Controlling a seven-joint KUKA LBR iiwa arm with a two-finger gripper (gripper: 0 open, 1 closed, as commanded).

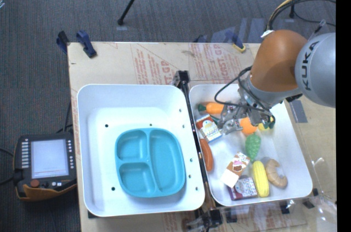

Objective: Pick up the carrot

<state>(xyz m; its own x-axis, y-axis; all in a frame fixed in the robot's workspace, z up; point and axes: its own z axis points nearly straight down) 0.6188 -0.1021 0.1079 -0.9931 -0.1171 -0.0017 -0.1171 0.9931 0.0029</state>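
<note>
so my claw (239, 118) hangs low in the right bin (293, 143), right next to the carrot (215, 108), which lies near the bin's upper left corner. honestly can't tell how my claw is set. the corn (259, 178) lies well below the carrot.

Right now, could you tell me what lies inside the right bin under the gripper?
Under the gripper in the right bin, an orange carrot pokes out leftward, with another orange piece and a small carton beside it. The arm covers whatever lies directly beneath.
</note>
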